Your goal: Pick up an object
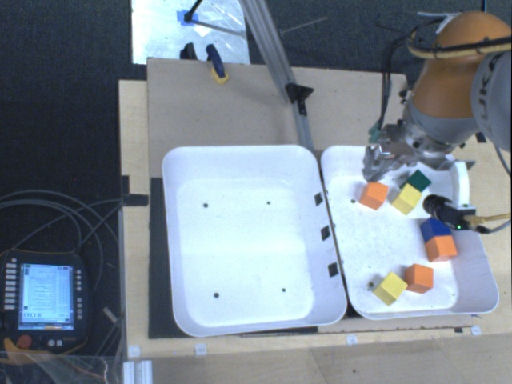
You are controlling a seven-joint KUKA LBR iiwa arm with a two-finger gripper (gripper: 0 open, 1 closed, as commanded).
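My gripper (382,165) hangs over the back of the right bin (472,294), just behind an orange block (373,194). Beside that block lie a yellow block (406,199) and a dark green block (418,182), both close under the wrist. Further forward, a blue block (436,229) touches a second orange block (442,248). Near the front of the bin, a third orange block (418,278) sits against another yellow block (390,287). I see nothing held between the fingers.
The left bin (180,174) stands beside the right one, separated by a narrow gap with black clips. A slanted metal pole (272,46) crosses behind the bins. A teach pendant (44,298) and its cables lie off the bench at left.
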